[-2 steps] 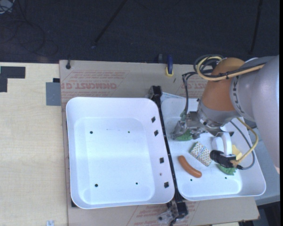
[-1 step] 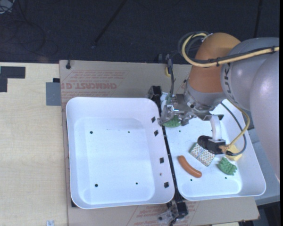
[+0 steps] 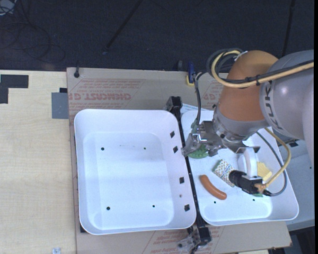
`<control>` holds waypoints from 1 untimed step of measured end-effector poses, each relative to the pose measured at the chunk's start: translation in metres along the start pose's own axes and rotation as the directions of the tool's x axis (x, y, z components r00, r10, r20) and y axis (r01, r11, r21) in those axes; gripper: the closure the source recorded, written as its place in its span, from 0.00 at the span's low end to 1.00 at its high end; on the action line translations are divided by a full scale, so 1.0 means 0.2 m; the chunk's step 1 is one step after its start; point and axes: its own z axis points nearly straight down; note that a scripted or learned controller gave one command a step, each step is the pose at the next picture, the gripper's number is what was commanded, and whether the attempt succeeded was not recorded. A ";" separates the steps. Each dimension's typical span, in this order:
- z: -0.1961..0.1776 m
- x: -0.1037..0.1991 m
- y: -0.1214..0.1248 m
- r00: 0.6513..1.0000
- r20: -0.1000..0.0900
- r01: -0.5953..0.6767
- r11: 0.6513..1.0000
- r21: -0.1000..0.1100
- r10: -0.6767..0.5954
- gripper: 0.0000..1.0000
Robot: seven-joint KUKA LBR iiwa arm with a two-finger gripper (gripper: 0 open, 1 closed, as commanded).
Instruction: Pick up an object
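green object [image 3: 199, 153] half hidden under pincer [image 3: 197, 148]

Here's the arm [image 3: 291, 94]: smooth grey casing, with a broad orange band [image 3: 246, 91] bulging above the wrist. Yellow and black cables [image 3: 225, 67] loop over that band, and another yellow cable curls below. The gripper [image 3: 201, 142] is metallic grey hardware.
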 end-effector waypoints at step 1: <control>-0.18 0.50 0.14 1.000 -0.003 0.011 1.000 -0.006 -0.011 1.00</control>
